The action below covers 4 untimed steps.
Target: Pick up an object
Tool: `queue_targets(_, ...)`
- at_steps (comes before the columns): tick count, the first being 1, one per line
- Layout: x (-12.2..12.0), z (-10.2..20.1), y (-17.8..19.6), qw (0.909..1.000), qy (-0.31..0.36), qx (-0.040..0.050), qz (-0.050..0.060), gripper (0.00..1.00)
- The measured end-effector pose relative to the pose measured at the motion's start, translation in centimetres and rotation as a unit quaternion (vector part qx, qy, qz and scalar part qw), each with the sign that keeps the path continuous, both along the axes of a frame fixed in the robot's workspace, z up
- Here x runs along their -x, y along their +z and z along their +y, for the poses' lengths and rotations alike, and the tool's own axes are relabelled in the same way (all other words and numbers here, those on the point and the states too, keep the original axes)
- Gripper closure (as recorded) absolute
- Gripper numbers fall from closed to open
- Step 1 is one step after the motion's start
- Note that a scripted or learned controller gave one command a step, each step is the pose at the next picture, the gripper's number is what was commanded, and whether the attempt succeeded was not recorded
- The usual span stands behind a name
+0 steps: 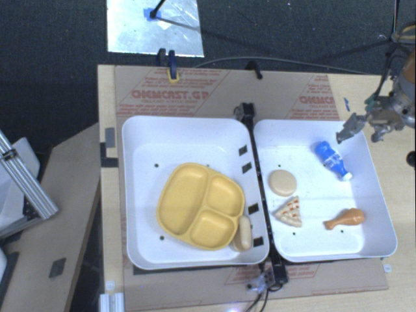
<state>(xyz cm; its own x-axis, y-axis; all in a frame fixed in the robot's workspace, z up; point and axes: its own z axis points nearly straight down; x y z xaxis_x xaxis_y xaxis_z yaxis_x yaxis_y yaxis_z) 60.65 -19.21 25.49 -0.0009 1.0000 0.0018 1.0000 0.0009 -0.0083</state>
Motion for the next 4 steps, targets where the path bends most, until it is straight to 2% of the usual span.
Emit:
queue_targets(1, -0.2, 0.0, 0.6, 1.0, 0.001, 0.0012, -0.005, 0.0)
queue_targets(4, -0.1, 0.4, -16.8, 1.0, 0.0, 0.0009, -0.004, 0.0)
